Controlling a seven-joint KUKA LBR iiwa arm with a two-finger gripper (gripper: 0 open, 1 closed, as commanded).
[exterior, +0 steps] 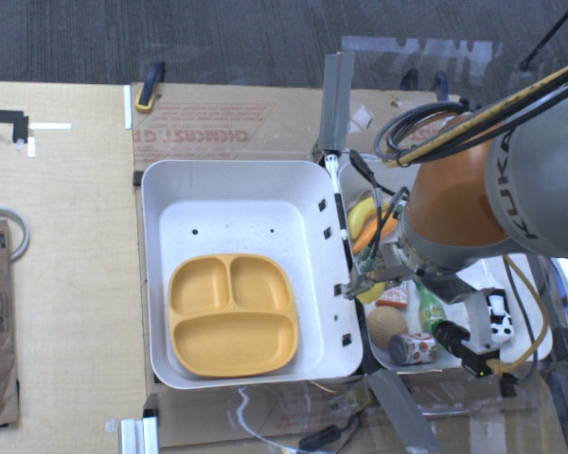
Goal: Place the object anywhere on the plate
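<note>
Arm [473, 192]: grey with orange band, reaching over the right bin [540, 343].
Gripper [371, 274]: low among the bin's items; grip state cannot be told.
Objects: banana [361, 218], brown ball [385, 323], small can [414, 349], all in right bin.
Plate [233, 313]: yellow, three compartments, in left bin [237, 201].

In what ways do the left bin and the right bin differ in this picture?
The left bin holds one yellow divided plate; the right bin holds several small things crowded together, among them a banana. The left bin lies in open view; the right bin is largely covered by the arm. Both are shallow, white, and stand side by side.
</note>
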